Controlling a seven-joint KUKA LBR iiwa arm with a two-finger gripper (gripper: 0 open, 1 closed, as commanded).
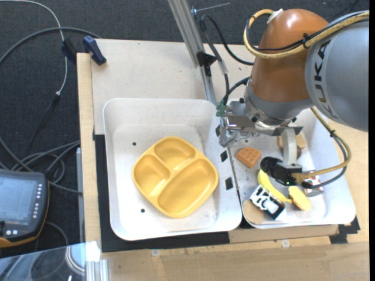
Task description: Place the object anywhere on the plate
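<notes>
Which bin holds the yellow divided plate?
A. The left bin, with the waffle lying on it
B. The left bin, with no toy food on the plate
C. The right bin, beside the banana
B: the yellow divided plate sits in the left bin with bare compartments, while the waffle and the banana lie in the right bin.

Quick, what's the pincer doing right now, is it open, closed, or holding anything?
Pincer: cannot be told; it sits under the wrist at the divide between the bins, left of the waffle piece, with nothing seen between it.
</notes>
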